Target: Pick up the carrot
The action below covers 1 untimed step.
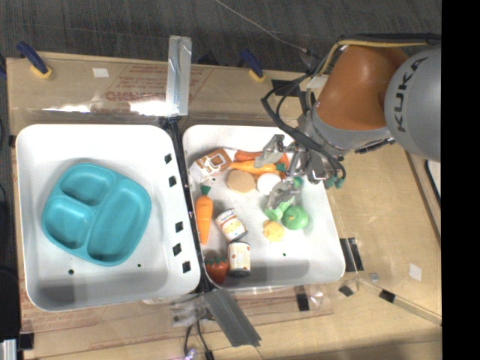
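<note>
- Left bin (pixel 30 201): holds a teal tray (pixel 95 213) with three compartments, lying flat near its middle.
- Right bin (pixel 326 238): crowded with toy food.
- Carrot (pixel 203 216): lies along the right bin's left wall, thick end up, tip pointing toward the near edge, well apart from the gripper.
- Just right of the carrot: a small can (pixel 230 224), with a second can (pixel 239 258) below it and a red piece (pixel 217 270) at the near edge.
- Upper part of the right bin: a packet (pixel 212 163), a tan round piece (pixel 241 181), a white egg (pixel 268 184) and an orange piece (pixel 253 157) by the far wall.
- Gripper (pixel 285 190): low over the right bin's right half, just above a green piece (pixel 294 217) and a yellow one (pixel 274 232); I cannot tell how its fingers stand.
- Arm (pixel 367 88): reaches in from the right, its orange band above the bin's far right corner.
</note>
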### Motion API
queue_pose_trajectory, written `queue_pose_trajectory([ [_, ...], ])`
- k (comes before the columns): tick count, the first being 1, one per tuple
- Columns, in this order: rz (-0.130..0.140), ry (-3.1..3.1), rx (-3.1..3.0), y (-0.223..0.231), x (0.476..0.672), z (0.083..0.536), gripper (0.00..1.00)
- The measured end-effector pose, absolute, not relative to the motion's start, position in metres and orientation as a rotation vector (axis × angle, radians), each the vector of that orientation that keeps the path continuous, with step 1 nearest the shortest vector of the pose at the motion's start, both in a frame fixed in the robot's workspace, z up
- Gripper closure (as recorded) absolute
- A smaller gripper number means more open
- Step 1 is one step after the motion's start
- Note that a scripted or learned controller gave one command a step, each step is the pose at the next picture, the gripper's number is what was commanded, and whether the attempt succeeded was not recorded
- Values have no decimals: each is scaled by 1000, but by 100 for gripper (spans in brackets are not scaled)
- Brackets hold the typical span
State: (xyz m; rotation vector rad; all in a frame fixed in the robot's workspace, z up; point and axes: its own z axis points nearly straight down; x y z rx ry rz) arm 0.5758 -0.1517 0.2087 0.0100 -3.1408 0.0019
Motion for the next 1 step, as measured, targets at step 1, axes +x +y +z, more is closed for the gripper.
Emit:
queue_pose_trajectory([
  [1, 0, -3142, -26, -181, 543, 93, 0],
])
